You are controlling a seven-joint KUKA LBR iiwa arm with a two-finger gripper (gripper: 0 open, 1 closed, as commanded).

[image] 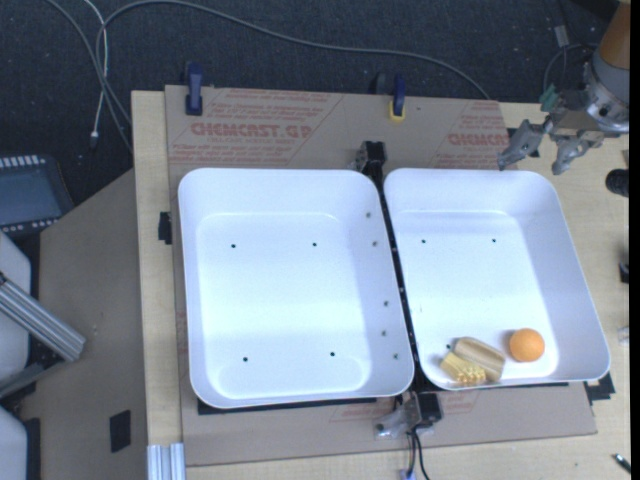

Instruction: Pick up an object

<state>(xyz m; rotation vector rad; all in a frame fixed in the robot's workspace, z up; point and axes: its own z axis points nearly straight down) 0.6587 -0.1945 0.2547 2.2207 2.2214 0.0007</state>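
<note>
An orange ball [526,345] lies near the front right corner of the right bin [480,268]. Just left of it sit a tan bread-like roll [479,351] and a yellow corn cob piece [464,369], touching each other. My gripper [541,152] hangs at the upper right, above the far right corner of the right bin, well away from the objects. Its fingers are spread open with nothing between them.
The left bin [290,288] stands beside the right one on a cardboard-covered bench [300,128]. Two clamps [193,86] hold the board at the back edge. Cables run across the dark floor behind.
</note>
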